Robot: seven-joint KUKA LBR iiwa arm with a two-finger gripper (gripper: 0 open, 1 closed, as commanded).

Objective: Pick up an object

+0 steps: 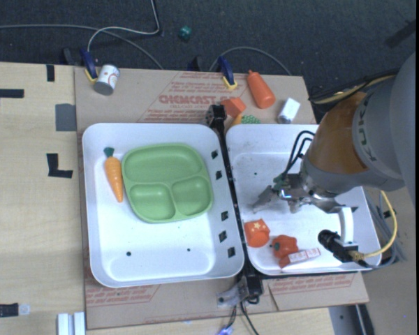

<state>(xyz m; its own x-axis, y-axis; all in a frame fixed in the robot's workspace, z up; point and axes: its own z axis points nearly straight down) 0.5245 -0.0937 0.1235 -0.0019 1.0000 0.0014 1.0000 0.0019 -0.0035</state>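
Two shallow white bins sit side by side on the worktop (pixel 28 187), the left bin (pixel 98 243) and the right bin (pixel 255 142), with a black divider between them.

The left bin holds two things: one green sectioned plate (pixel 169 181) with three compartments, and one toy carrot (pixel 114 175) lying just beside the plate's left edge.

The right bin holds two small toys near its front wall: an orange cube-like piece (pixel 257 232) and, just to its right, a red toy (pixel 285 247) with a red-and-white label strip (pixel 304 255) touching it.

The grey arm (pixel 366 142) with its orange band reaches in from the right, and its hand (pixel 276 190) hangs over the middle of the right bin, above and apart from both toys. Whether the hand is open or closed cannot be told; nothing is visible in it.

Beyond the bins, on the cardboard sheet (pixel 181 96), lie one small can (pixel 107 78), one orange bottle-shaped toy (pixel 260 89), one orange block (pixel 235 106) and one white block (pixel 289 109). Two blue clamps (pixel 89 64) pin the sheet's far edge.
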